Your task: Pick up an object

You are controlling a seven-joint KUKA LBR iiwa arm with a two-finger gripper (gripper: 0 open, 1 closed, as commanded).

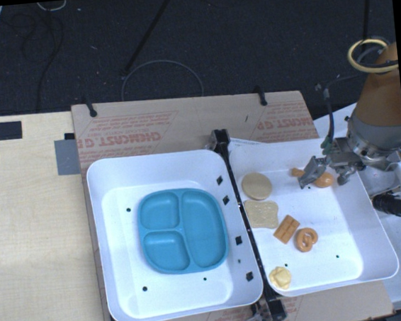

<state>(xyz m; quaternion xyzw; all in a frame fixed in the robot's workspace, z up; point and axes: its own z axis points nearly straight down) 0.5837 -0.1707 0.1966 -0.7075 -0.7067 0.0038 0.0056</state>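
Orange, a small toy piece lies at the right bin's two o'clock corner, directly under the gripper, whose grip state I cannot tell.

Pincer low at right, seemingly closed on something
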